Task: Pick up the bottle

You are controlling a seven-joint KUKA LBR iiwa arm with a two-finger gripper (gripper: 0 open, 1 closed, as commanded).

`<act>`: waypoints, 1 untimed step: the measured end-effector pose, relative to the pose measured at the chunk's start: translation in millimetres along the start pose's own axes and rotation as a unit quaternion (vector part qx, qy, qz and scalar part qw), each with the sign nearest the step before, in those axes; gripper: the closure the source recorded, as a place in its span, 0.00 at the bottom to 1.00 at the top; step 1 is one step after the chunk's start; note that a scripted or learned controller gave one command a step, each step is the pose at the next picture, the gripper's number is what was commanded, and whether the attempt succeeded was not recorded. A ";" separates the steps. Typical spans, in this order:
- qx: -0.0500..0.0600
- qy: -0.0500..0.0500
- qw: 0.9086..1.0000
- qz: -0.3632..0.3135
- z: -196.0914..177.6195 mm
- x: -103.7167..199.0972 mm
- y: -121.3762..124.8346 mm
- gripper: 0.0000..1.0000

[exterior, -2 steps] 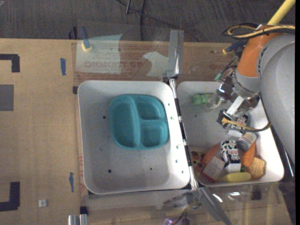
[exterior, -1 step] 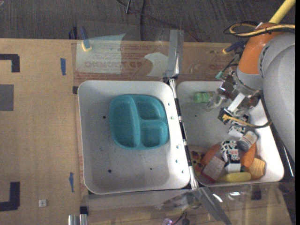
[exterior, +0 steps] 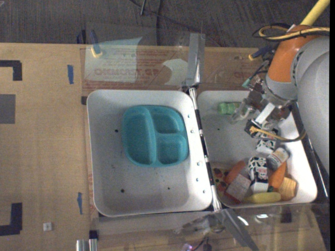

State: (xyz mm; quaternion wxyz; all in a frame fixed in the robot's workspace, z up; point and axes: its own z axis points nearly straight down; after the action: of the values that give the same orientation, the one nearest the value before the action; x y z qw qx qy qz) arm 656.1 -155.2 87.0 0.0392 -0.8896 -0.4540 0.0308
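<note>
1. Camera view, looking down on the wooden bench: two shallow white plastic bins sit side by side.
2. Left bin carries a teal divided tray, matte and rounded.
3. My hand hovers in the right bin; whether its fingers are apart, I cannot tell.
4. Near it lies the bottle, small, white-capped, among a toy clutter. Likely light, stiff, slippery; I'd grip across its body.
</note>
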 end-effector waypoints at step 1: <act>-0.001 -0.001 1.000 0.002 0.0 -1.8 0.9 0.00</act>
State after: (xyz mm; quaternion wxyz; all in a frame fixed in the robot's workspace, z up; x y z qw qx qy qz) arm 655.8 -157.2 86.9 0.0382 -0.8903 -0.4527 0.0309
